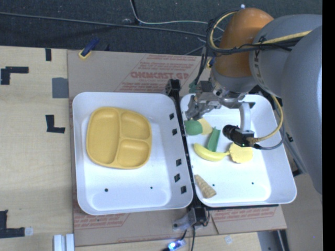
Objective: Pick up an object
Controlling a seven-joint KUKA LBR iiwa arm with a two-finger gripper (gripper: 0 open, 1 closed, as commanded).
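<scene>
Two white bins sit side by side. Left bin [89, 192] holds a yellow divided plate [118, 137]. Right bin [261, 190] holds the graspable items: green ball [193, 128], banana [210, 153], cone [204, 185]. Gripper [198, 109] hovers above the green ball; finger state cannot be determined.

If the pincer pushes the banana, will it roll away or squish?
Probably neither. The banana is curved and lies flat in the right bin, so it would likely slide or spin, not roll. It looks like smooth toy plastic, so probably stiff, light and slippery. It could bump the green piece beside it.
</scene>
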